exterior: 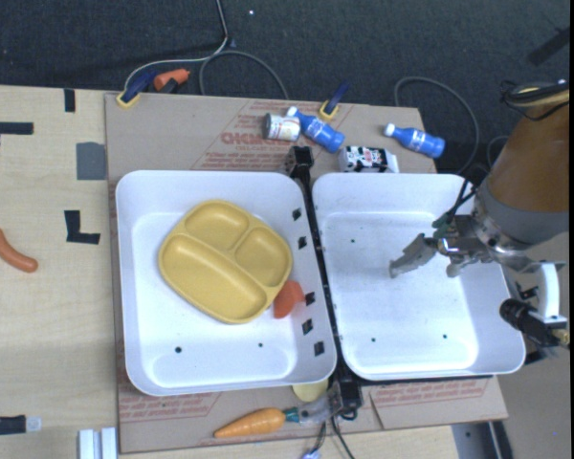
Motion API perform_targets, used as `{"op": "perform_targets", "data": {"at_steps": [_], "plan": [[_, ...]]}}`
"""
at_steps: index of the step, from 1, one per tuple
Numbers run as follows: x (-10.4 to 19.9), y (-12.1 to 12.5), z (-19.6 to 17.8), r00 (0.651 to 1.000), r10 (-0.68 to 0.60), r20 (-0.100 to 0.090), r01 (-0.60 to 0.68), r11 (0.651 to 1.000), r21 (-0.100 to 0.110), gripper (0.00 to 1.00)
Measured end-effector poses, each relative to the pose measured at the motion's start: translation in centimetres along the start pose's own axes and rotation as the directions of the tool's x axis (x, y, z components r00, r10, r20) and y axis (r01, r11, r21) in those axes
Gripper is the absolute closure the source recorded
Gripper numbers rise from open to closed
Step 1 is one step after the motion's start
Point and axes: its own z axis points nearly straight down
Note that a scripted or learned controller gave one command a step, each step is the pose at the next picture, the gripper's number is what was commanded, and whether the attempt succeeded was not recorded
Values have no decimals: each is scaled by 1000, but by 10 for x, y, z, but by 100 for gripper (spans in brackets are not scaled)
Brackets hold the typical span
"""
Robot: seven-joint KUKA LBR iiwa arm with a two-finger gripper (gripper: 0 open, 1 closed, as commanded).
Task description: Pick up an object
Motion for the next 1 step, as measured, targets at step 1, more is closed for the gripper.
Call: {"op": "perform_targets", "data": {"at_steps": [1], "plan": [[-100,1,142,1000,10,2,-10,1000,10,0]]}}
